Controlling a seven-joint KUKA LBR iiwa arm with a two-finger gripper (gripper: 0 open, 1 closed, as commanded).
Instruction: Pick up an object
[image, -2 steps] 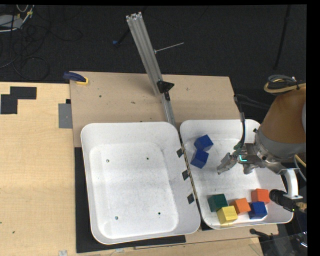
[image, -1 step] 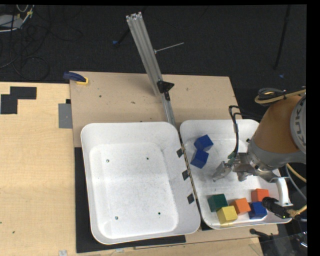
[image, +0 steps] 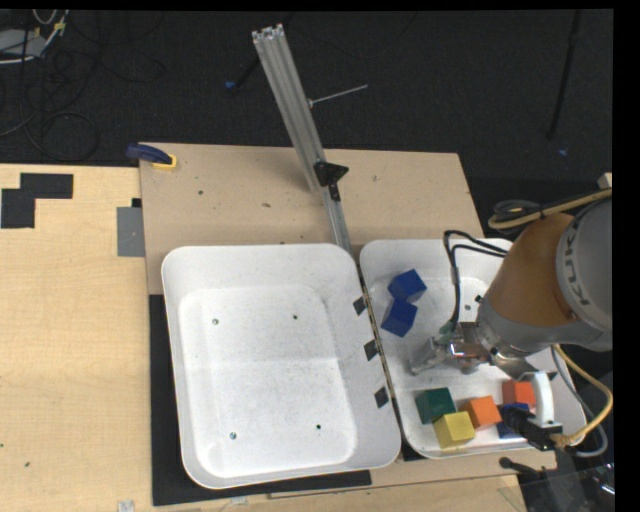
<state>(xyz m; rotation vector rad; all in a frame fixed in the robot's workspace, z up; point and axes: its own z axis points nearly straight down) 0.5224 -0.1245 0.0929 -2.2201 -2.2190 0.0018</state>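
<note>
While hovering low over the right bin (image: 470, 255), gripper (image: 432, 358) aimed between blue blocks (image: 402, 300) and green block (image: 434, 403), likely seeking a pick; fingers' spread impossible to tell, nothing visibly held.

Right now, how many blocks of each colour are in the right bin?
Blue blocks: 2
Green block: 1
Yellow block: 1
Orange block: 1
Total: 5 clearly visible; a red-orange piece and a dark blue piece near the arm are too hidden to count.
</note>
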